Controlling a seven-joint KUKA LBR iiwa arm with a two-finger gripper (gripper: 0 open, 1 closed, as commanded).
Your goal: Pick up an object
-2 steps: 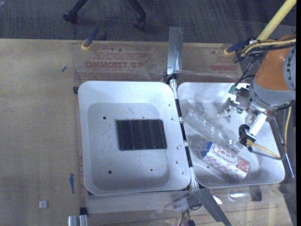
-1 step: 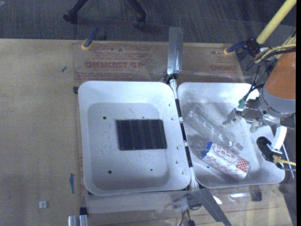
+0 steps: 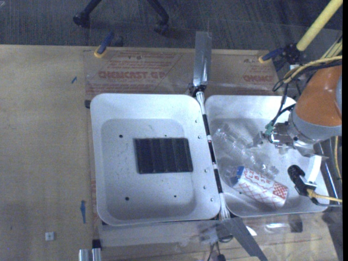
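Note:
In the right bin lies a crumpled clear plastic bottle, reaching from the bin's upper left toward its middle. Below it rests a white packet with a red check pattern, with a small blue piece at its left end. A black ribbed rectangular mat lies flat in the middle of the left bin. My gripper hangs over the right half of the right bin, just right of the clear bottle and above the checked packet. Nothing shows held in it.
A metal divider strip runs between the two bins. Blue and yellow clamps sit at the bench's back edge, and another clamp is at the back right. A yellow pole slants in from the upper right.

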